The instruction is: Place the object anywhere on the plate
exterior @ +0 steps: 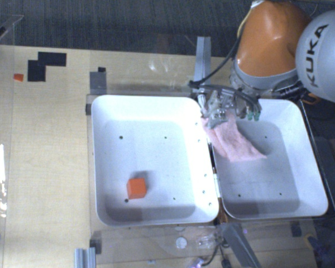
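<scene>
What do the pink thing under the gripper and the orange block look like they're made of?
Pink thing: soft cloth, likely terry or microfibre; matte, rumpled, draping from the gripper. Orange block: rigid, matte, sharp-edged; foam, wood or plastic, can't tell which.

pink cloth [234,143]: soft, crumpled, pale pink, fabric bunched at top and fanning wider toward lower right. lies in right bin [279,202], upper-left area, close to left wall. top end sits right under gripper [220,115]; cannot tell whether lifted or resting. orange block [137,188]: small cube, left bin [151,214], lower-left area.
</scene>
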`<state>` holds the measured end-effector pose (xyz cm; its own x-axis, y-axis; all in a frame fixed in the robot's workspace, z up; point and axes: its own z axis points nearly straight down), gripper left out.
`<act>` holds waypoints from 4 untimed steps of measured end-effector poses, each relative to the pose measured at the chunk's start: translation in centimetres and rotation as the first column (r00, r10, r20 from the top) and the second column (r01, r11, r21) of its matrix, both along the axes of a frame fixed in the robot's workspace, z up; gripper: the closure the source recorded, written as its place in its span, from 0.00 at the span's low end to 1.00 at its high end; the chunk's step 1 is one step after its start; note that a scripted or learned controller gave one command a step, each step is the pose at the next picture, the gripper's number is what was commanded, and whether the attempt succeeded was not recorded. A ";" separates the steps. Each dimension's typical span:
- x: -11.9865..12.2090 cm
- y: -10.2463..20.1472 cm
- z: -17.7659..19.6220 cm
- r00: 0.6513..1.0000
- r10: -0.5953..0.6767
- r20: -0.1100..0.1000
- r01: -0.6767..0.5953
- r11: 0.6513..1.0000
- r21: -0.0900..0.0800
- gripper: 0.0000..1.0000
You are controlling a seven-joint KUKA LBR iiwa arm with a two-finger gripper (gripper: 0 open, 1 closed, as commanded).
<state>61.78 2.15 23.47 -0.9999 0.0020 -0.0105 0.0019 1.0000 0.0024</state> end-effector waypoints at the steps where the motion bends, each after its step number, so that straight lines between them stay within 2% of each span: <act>1: -3.8 4.1 -1.0 1.000 0.005 -0.003 -0.005 1.000 0.000 1.00; 2: -7.5 8.0 0.0 1.000 0.005 -0.003 -0.005 1.000 0.001 1.00; 3: -11.3 11.0 -0.8 1.000 0.004 -0.005 -0.004 1.000 0.000 1.00; 4: -11.3 11.0 -0.8 1.000 0.003 -0.005 -0.003 1.000 0.001 0.00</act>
